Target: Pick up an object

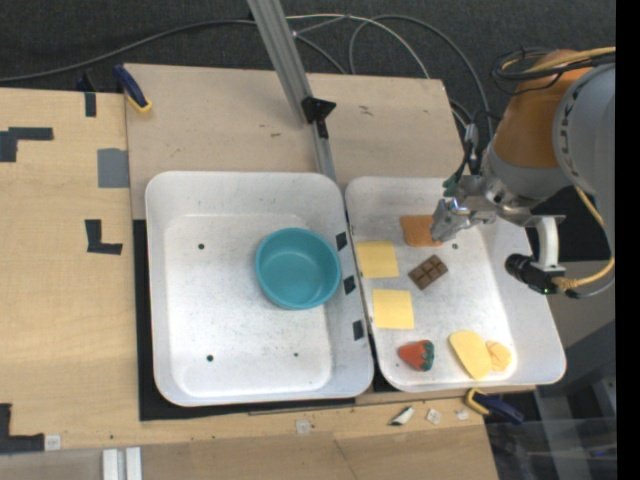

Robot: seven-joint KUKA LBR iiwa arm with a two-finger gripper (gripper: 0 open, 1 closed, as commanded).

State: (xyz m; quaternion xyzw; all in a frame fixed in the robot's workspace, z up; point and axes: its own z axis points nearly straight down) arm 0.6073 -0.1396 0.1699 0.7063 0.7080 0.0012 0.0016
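My gripper [442,230] reaches in from the right and hangs low over the far part of the right bin [520,368], right at an orange flat piece [414,230], whose right edge it covers. Nearby lie a brown chocolate block [428,272], two yellow square slices [378,260] [393,309], a red strawberry [417,354] and a yellow pastry-like piece [478,354]. A teal bowl [297,267] sits in the left bin [190,298].
A grey metal pole [290,63] rises behind the bins. Cables [400,38] run across the back. A yellow-blue clamp [133,88] sits on the far left board corner, and another [492,405] lies by the right bin's front edge.
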